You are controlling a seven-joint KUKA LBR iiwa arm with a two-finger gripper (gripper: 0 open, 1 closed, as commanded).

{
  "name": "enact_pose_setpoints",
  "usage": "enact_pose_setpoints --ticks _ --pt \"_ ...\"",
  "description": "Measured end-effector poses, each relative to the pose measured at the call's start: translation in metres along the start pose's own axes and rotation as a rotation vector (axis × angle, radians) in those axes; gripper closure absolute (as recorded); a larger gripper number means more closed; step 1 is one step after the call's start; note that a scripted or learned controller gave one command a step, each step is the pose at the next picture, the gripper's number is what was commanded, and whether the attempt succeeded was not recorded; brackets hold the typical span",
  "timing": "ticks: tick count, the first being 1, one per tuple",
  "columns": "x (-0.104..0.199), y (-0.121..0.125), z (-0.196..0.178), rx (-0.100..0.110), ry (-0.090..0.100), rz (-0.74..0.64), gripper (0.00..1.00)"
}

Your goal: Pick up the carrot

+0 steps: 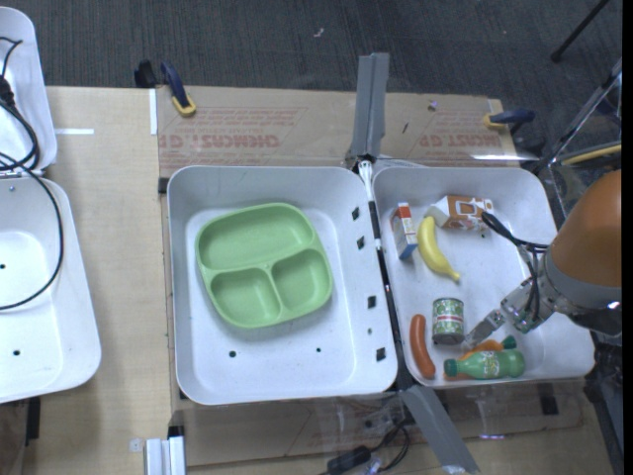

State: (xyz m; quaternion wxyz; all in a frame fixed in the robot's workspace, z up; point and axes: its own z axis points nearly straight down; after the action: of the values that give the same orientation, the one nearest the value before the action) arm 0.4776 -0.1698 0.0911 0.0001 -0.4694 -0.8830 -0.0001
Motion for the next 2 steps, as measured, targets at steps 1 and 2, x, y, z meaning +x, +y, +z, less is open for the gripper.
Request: enact_pose_setpoints --ticks 1,2 --pt "-0.054 0.034 -0.001 -0.001 -0.002 0.175 0.0" --pt "0.011 0.01 0.0 0.001 0.001 0.146 0.0"
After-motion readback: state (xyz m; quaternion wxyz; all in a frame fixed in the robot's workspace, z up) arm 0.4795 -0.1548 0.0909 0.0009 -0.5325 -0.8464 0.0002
